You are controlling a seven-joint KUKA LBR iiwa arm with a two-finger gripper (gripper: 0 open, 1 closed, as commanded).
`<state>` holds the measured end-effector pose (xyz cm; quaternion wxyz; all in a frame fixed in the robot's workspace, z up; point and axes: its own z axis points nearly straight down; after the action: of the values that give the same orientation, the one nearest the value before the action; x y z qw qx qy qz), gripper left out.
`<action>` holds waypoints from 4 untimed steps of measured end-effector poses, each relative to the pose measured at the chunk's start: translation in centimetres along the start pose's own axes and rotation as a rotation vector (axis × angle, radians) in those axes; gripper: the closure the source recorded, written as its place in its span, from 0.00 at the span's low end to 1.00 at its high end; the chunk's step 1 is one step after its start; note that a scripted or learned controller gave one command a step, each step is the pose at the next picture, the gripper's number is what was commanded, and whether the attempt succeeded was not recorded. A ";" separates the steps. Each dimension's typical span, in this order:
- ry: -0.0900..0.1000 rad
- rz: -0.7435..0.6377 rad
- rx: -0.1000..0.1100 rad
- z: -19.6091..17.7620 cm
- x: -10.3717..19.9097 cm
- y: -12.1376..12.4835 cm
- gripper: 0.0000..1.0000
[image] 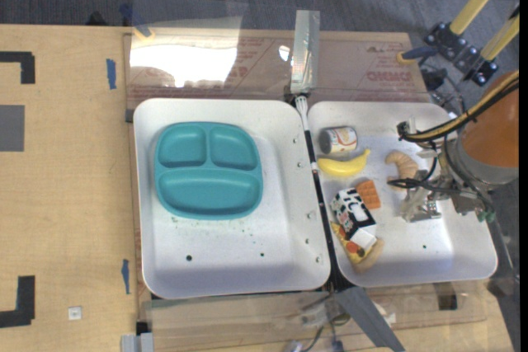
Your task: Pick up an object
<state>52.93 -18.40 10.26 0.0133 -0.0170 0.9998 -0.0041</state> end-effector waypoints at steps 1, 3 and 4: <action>0.018 0.281 -0.006 -8.9 2.7 7.6 1.00; 0.026 1.214 0.005 -16.1 1.5 22.5 1.00; 0.031 1.861 0.024 -10.1 4.1 21.0 1.00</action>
<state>47.86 2.49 20.03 -0.0018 0.7918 0.6107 -0.0023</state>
